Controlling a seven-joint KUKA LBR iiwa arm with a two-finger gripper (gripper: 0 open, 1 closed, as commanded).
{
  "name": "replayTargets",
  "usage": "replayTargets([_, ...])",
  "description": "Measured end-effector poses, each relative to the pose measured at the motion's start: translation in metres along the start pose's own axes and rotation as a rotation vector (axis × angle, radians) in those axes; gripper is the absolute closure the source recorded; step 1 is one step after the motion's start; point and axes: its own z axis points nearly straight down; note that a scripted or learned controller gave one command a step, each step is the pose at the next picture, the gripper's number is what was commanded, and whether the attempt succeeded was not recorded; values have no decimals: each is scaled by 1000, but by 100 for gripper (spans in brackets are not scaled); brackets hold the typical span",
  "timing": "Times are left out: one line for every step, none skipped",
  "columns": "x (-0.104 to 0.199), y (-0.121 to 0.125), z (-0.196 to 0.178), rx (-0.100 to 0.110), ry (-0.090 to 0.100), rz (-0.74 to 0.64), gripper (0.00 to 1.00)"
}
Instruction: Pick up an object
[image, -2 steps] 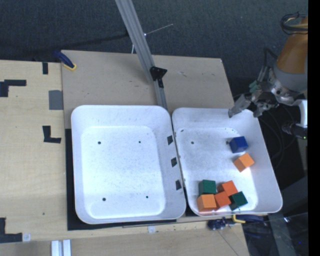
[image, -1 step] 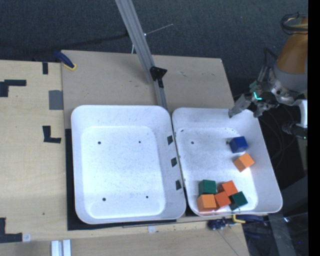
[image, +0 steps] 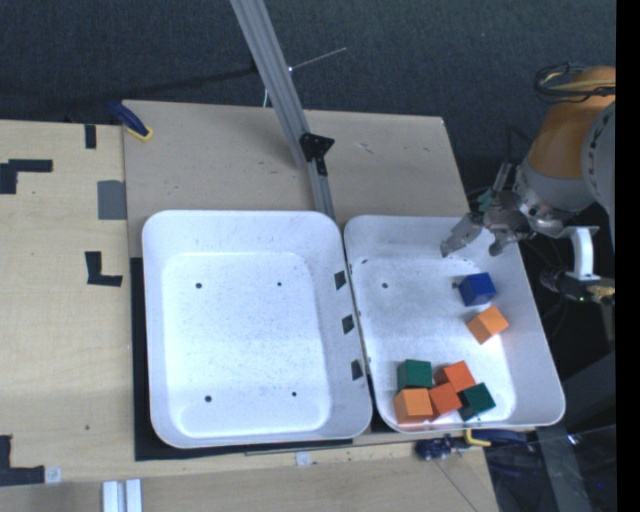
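Two shallow white bins side by side on the bench: left bin (image: 160, 300) holding no blocks, right bin (image: 400, 250) holding all of them. Grey arm (image: 570, 140) reaching in from the right, orange band above the wrist.

Gripper (image: 476, 236) poised over the far right part of the right bin, fingers spread apart, nothing between them. Task judged barely begun: no block grasped or lifted, approach, closure and lift all remaining.

Blocks, roughly cube-shaped, so no marked long axis. Blue block (image: 477, 288) nearest the gripper, just on its near side, apart from it, sitting turned slightly askew to the bin walls. Orange block (image: 488, 324) just near of the blue one, turned more sharply, corners pointing along the bin. Cluster at the near edge: green block (image: 415, 374), orange block in the cluster (image: 458, 377), second orange block (image: 413, 403), dark green block (image: 477, 399), packed touching, each at a different angle. Blue block judged the likeliest target, standing alone.
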Motion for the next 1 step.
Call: replayTargets([3, -1, 44, -1, 0, -1, 0])
